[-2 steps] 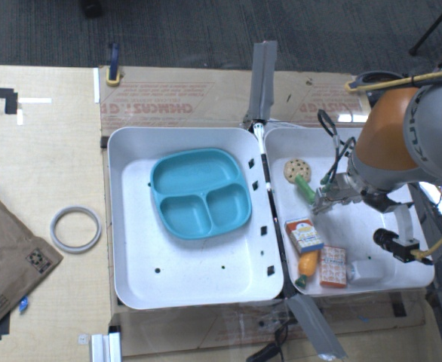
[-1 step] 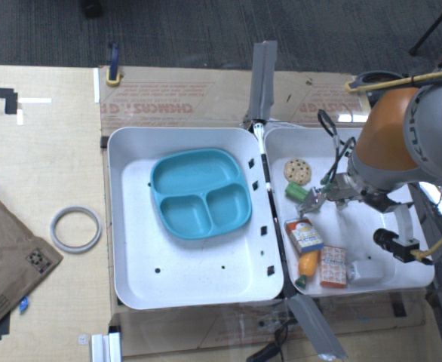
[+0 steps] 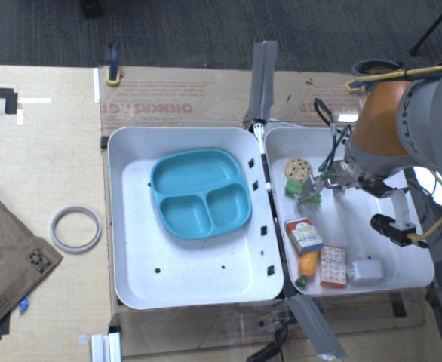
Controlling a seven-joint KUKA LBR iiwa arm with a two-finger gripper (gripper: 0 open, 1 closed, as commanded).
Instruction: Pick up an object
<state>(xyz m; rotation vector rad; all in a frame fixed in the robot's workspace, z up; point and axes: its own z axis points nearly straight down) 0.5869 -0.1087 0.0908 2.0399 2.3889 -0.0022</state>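
Note:
My gripper (image 3: 311, 193) reaches down into the right bin (image 3: 402, 274) near its upper left. It hangs right beside a small green item (image 3: 292, 188), and whether they touch is unclear. A round speckled cookie (image 3: 298, 170) lies just above them. Lower in the same bin lie a small red, white and blue box (image 3: 305, 234), an orange carrot-like toy (image 3: 307, 264), a red and white carton (image 3: 333, 267) and a white block (image 3: 366, 270).
The left bin (image 3: 130, 225) holds a teal divided plate (image 3: 201, 192). A grey divider (image 3: 264, 89) runs between the bins. On the bench to the left lie a tape ring (image 3: 75, 228) and a brown cardboard box (image 3: 2, 262).

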